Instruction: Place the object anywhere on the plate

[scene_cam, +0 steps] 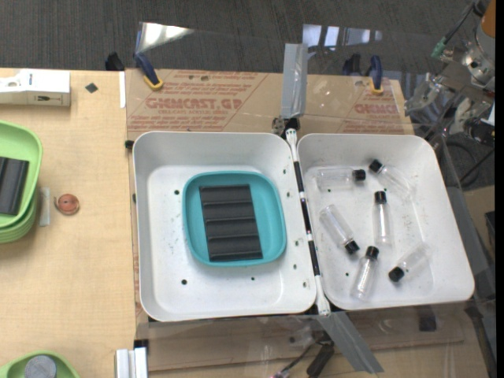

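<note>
Clear vials (pixel 339 228) lying flat, caps mostly downward, teal plate (pixel 274 211)

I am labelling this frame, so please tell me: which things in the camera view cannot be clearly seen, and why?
- Arm: cut off by the right edge in the camera view; gripper state unreadable.
- Clear vials in the right bin: transparent against white, outlines faint, exact count uncertain.
- Green tray: cut by the left edge.
- Teal plate: its centre is covered by a dark ribbed insert.
</note>
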You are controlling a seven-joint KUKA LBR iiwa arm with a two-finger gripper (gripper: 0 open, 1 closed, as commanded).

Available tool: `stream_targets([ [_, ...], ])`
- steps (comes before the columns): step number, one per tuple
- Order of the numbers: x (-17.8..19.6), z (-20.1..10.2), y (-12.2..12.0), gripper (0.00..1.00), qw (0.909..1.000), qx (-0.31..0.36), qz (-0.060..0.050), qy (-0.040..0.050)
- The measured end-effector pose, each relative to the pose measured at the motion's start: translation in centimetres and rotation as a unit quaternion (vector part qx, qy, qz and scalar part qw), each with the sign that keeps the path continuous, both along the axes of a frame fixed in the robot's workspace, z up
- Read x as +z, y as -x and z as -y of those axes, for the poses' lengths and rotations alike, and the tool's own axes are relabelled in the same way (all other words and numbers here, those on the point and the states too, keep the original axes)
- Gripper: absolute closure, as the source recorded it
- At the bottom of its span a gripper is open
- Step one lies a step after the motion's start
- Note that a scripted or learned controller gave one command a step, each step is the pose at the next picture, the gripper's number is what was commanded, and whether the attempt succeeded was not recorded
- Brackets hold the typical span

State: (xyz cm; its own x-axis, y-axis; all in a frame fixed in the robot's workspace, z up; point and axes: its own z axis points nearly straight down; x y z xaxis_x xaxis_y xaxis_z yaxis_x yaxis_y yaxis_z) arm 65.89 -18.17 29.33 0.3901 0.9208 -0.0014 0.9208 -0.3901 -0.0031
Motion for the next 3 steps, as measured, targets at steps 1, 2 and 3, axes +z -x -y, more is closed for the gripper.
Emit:
stream_targets([
  [1,14.7,2.1,-0.1,0.0,0.9977,-0.068,0.0,0.0007],
  [2,14.7,3.2,-0.1,0.0,0.9917,-0.128,0.0,0.0009],
  [3,14.6,2.4,0.2,0.0,0.9804,-0.197,-0.001,0.0008],
])
